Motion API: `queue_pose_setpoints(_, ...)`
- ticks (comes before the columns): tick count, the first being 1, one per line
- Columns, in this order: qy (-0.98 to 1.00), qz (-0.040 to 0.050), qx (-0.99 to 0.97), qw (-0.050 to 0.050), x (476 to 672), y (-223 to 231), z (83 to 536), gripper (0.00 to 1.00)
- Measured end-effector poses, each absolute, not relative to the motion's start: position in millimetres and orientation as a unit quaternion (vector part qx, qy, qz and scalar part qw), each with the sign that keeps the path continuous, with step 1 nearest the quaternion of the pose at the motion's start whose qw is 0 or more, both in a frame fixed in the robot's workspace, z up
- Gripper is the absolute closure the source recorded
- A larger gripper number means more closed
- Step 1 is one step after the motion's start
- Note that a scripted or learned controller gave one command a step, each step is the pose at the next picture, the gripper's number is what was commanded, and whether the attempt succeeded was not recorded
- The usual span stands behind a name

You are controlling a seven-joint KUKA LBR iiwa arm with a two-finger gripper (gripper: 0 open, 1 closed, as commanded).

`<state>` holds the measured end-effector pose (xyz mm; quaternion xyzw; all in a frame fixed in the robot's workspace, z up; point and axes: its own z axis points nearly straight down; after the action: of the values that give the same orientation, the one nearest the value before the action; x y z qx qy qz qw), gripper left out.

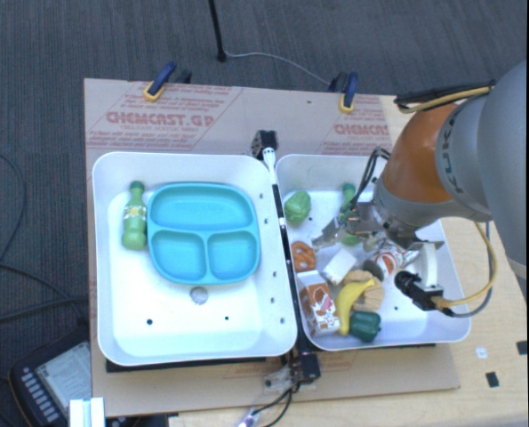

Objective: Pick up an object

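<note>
Objects to pick: a heap of small things in the right bin (458,326), none singled out.
Banana (351,296): yellow, curved, long axis running from upper right to lower left, upper end near the white box, lower end by the green pepper.
Green pepper (364,325): dark green, at the near edge of the heap, touching the banana's lower end.
White box (340,262): small, tilted, just above the banana, in the middle of the bin.
Pretzel (303,256): orange-brown, close to the bin's left wall.
Snack packet (317,306): orange and white, flat, left of the banana and touching it.
Green round thing (297,205): pale green, in the bin's far left part, apart from the heap.
Gripper (360,227): low over the heap, above the white box and just right of the pretzel; whether its fingers stand open or closed cannot be told, nor whether anything is between them.
Arm (442,163): grey with orange band, reaching in from the right over the right bin's far half.
Left bin (126,323): holds a blue divided tray (203,232) near its middle.
Green bottle (135,215): lies beside the tray's left edge, long axis running far to near, cap toward the far side.
</note>
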<state>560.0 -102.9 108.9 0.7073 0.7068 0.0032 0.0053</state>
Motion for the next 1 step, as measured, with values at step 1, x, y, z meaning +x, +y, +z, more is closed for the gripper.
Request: queue_pose_setpoints(1,0.707,0.0031,0.707,0.005,560.0,-102.7,118.4,1.0)
